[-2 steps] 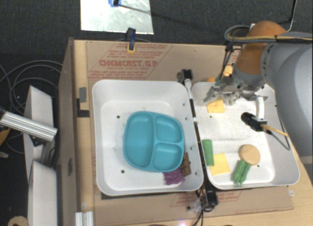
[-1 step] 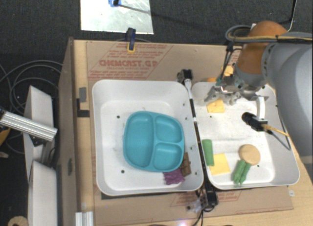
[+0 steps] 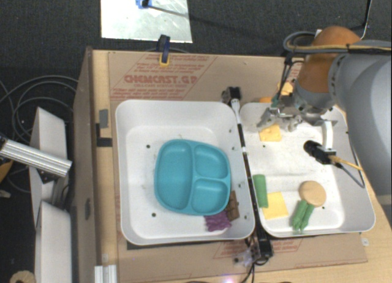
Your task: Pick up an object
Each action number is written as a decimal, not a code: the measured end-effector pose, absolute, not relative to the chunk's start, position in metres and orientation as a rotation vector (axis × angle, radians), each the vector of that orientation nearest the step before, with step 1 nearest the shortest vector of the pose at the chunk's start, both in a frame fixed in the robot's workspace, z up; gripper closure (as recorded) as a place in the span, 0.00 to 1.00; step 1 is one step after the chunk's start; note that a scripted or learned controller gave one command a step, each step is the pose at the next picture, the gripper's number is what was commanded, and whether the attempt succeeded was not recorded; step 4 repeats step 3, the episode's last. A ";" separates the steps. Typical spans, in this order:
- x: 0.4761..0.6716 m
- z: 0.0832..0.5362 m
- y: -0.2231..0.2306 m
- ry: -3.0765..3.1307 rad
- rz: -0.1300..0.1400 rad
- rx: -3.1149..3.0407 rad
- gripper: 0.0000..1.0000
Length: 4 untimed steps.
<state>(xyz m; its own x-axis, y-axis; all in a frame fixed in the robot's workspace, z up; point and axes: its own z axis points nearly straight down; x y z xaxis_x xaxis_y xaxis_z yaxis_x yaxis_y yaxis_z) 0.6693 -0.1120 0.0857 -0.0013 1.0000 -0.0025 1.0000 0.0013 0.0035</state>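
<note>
In the camera view, two white bins are seen side by side on a cardboard-covered bench (image 3: 171, 70). The grey arm (image 3: 364, 89) is brought in from the right, and the gripper (image 3: 280, 118) is held low over the far end of the right bin (image 3: 288, 165). Whether the claw is apart or together cannot be told, as it is masked by the wrist above it. A small yellow piece (image 3: 270, 133) is found on the bin floor just beside the gripper, on its near side; contact between the two cannot be judged, and nothing is seen to be gripped. Nearer the front of the same bin, a green block (image 3: 260, 190) is laid along the left wall, with a yellow square (image 3: 275, 205) just beside it. A tan disc (image 3: 313, 193) and a green ridged piece (image 3: 301, 215) are placed close together to the right. In the left bin (image 3: 135, 128), a teal divided plate (image 3: 193, 176) is set near the middle, and a purple item (image 3: 215, 222) and a brown item (image 3: 233, 208) are tucked against its front right edge.
</note>
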 end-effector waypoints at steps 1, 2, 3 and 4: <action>0.669 0.086 -0.111 2.221 0.001 2.216 0.00; 0.669 0.086 -0.114 2.219 0.001 2.217 0.00; 0.669 0.085 -0.095 2.226 0.001 2.212 0.00; 0.669 0.085 -0.095 2.226 0.001 2.212 0.00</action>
